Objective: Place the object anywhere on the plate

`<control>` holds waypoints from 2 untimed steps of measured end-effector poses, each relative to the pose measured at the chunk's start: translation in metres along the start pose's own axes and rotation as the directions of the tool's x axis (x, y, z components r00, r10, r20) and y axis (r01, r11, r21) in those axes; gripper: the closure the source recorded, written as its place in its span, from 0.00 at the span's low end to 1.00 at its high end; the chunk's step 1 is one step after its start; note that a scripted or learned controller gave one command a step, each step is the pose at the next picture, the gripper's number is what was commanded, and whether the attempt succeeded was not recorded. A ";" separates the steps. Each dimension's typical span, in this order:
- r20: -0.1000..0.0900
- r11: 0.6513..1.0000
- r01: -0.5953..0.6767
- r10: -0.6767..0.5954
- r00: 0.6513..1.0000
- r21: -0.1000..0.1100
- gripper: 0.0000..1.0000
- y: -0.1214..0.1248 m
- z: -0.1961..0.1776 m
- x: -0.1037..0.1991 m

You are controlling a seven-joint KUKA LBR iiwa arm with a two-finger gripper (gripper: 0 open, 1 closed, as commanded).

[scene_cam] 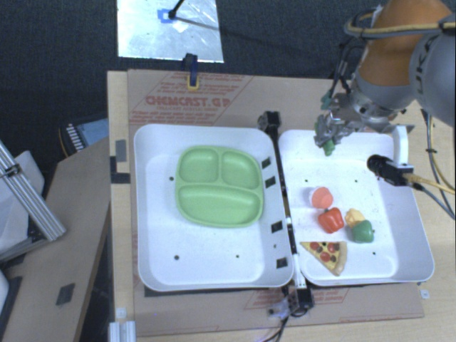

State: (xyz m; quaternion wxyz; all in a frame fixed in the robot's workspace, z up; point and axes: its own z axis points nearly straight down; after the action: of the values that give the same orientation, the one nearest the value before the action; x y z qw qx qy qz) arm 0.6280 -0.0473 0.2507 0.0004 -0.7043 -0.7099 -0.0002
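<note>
Looks like a robotics lab: two white bins (214, 276) on a cardboard-covered bench (192, 95), aluminium framing (25, 191) at left, dark backdrop behind, loose cables (434, 184) at right.

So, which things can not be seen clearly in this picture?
- Pincer, camera view: small and blurred. A green bit sits at its tip, but whether it is gripped cannot be told.
- Yellow piece, right bin: partly covered by the green pepper, so its kind is unclear.
- Arm's upper part: cut off by the top right edge.
- Green plate: fully visible.
</note>
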 end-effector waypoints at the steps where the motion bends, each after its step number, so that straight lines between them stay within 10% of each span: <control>1: -0.001 1.000 0.001 -0.001 1.000 0.001 1.00 -0.015 0.013 0.044; 2: -0.002 1.000 0.002 -0.002 1.000 0.002 1.00 -0.040 0.025 0.099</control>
State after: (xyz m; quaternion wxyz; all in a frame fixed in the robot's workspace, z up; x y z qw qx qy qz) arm 0.5873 0.0510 0.2256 0.0017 -0.7037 -0.7105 0.0000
